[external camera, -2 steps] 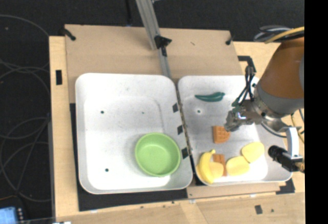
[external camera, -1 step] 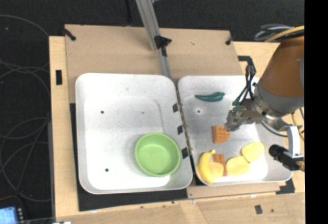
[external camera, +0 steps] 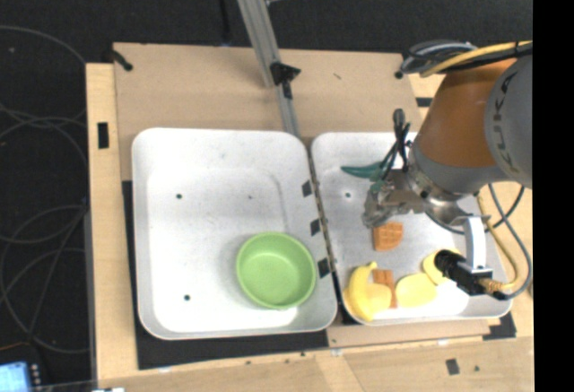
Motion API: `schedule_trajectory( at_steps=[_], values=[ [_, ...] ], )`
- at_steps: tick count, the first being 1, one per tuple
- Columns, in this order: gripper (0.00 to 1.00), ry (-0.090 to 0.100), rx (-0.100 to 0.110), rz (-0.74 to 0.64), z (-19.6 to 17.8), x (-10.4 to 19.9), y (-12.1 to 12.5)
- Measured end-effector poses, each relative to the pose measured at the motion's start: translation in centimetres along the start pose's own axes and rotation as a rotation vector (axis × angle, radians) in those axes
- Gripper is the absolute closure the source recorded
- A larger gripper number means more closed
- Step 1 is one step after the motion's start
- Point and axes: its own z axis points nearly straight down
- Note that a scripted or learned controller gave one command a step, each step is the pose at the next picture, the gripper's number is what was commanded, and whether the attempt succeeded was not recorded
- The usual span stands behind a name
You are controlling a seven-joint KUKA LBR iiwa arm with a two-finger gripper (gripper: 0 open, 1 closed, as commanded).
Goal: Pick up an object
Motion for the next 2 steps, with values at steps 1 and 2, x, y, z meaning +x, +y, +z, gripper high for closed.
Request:
schedule_trajectory(
  at_steps=[1,2],
  values=[
    [1.00,0.000,0.000,0.000,0.5,5.3,0.2],
    [1.00,0.002,-0.001,-0.002,-0.3,10.9,-0.8]
  ],
)
